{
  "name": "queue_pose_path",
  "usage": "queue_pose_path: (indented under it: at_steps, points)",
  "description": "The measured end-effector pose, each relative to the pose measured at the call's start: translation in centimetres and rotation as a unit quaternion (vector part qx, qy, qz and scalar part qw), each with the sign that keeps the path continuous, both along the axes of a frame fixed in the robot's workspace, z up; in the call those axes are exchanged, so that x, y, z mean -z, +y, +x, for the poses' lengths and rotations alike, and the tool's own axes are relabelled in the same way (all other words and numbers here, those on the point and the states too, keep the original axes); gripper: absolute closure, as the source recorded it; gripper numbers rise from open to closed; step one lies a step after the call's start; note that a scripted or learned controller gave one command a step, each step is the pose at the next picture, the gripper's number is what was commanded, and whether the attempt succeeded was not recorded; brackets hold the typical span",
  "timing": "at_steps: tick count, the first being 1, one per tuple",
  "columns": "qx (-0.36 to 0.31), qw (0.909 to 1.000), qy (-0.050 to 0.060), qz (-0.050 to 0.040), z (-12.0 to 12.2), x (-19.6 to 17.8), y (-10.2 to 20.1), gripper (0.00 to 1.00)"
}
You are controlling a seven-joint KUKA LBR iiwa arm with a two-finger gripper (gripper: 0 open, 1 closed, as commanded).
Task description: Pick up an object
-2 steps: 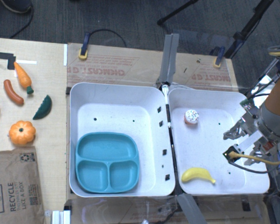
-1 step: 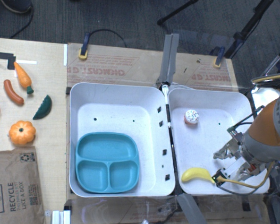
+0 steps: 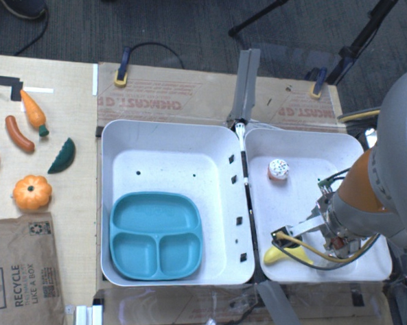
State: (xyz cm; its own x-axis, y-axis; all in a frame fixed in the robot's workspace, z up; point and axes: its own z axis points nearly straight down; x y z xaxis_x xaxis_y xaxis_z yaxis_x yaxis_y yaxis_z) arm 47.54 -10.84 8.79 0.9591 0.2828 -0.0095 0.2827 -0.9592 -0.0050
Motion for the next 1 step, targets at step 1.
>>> queue_pose_path:
  at_steps: [1]
  points:
    - [-0.245, 0.9696, -0.001, 0.0009, 7.05, -0.01, -1.27, 0.0]
